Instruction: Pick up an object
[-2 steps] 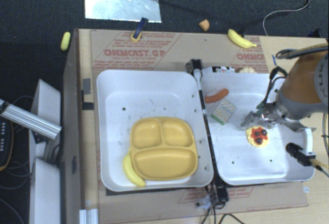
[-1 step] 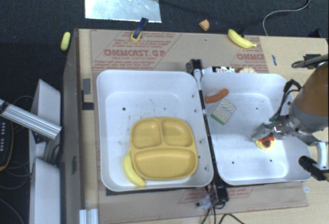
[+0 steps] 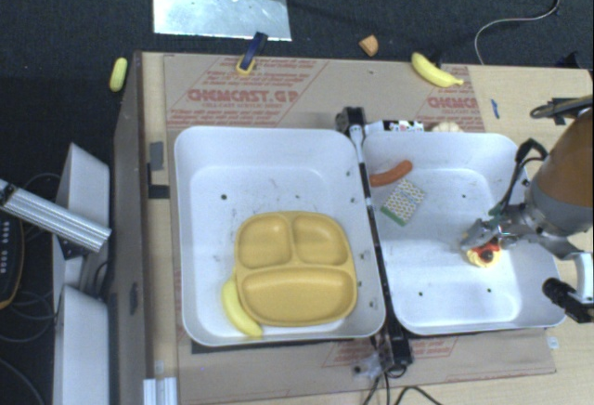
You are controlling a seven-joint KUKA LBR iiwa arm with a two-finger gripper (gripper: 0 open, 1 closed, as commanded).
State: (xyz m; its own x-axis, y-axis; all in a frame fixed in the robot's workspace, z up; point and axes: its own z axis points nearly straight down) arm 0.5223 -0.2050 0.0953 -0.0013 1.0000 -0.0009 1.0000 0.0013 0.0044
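In the right bin [image 3: 445,315], a small red and yellow object [image 3: 484,256] lies right of centre. My gripper [image 3: 485,241] is down on it, reaching in from the right, and its tip touches or covers the object's top. An orange sausage [image 3: 391,173] lies near that bin's back left corner. Just in front of the sausage sits a green and white checked packet [image 3: 404,202]. The left bin [image 3: 209,208] holds a yellow divided plate [image 3: 295,266], with a yellow banana [image 3: 237,310] against the plate's front left edge.
Behind the bins, a banana [image 3: 434,70], a small orange piece [image 3: 369,45] and a blue and yellow clip [image 3: 249,54] lie on the cardboard. A yellow piece [image 3: 118,73] sits at the bench's left edge. A divider [image 3: 368,208] separates the bins.
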